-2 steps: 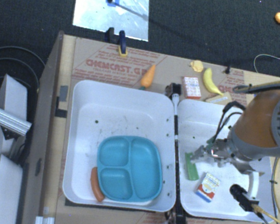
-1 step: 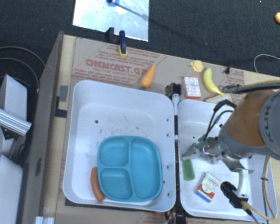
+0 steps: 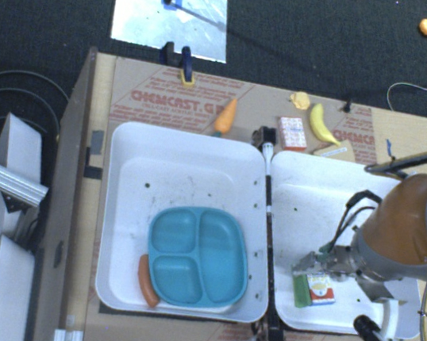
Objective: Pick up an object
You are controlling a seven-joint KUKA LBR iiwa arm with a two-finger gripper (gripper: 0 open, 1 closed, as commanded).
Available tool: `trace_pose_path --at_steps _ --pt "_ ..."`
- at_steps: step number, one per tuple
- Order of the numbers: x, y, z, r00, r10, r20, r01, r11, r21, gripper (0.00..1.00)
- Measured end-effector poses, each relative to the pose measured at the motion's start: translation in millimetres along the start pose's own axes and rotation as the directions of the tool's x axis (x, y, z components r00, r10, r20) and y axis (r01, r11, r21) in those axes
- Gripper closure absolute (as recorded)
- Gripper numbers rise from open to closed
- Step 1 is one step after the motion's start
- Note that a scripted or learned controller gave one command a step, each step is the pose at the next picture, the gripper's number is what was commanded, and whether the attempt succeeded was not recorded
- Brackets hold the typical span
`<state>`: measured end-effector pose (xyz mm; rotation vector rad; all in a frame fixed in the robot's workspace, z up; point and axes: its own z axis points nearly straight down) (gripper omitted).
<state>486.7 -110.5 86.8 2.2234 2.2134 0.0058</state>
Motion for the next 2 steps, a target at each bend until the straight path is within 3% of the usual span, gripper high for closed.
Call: trace_pose_path --at_steps 1,2 --pt "-38 99 1 1.0 -0.01 0.004 0.01 1.0 -0.006 0.0" --pt "31 70 -47 1.0 -0.014 -0.003 0.014 1.0 0.003 0.0"
